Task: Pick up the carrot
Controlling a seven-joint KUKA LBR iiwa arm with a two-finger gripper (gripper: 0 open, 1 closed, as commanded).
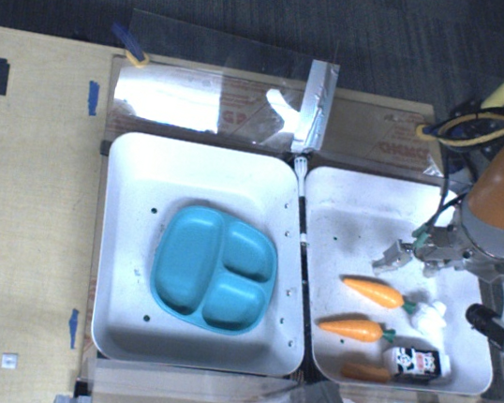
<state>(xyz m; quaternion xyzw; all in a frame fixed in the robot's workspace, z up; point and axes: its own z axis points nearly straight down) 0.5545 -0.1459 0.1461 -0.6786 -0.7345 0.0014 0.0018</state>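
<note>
Orange carrots — two, (372, 292) and (351, 329) — lie below the pincer (399, 255); its fingers are slightly parted, holding nothing. One blue tray (215, 268) sits well left.

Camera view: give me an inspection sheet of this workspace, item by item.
Surface: wooden bench bearing two white bins, left bin and right bin.
Job's things: two carrots in the right bin, upper carrot and lower carrot, lying apart, both untouched.
Clutter: blue divided tray in the left bin; small black-and-white carton, a white piece and a brown stick-like item in the right bin.
Grippers: gripper above the right bin, up from the upper carrot, holding nothing.
Cables: black and yellow cables near the arm.
Surroundings: blue tape marks, clear plastic sheet behind the bins.
</note>
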